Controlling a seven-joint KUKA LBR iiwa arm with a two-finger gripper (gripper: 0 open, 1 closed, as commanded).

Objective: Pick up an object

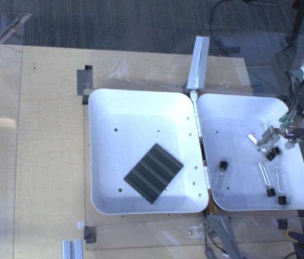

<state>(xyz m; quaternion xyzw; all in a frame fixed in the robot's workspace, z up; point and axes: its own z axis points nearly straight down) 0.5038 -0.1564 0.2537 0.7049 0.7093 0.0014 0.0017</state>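
My gripper point(263, 140) hangs low over the upper right part of the right bin point(233, 109), reaching in from the right. Just below it lies a small black-capped piece point(272, 154), close to the gripper's tip; contact cannot be made out. Clear vials with black caps lie on the bin floor: one point(222, 174) near the left wall and two point(266, 180) point(281, 192) near the front right corner. In the left bin point(103, 144) a dark ribbed rectangular pad point(154, 172) lies diagonally.
A metal bar point(198, 62) stands behind the seam between the bins. Small black brackets point(86, 79) sit at the bench's edges. Cables and arm hardware point(303, 117) crowd the right side.
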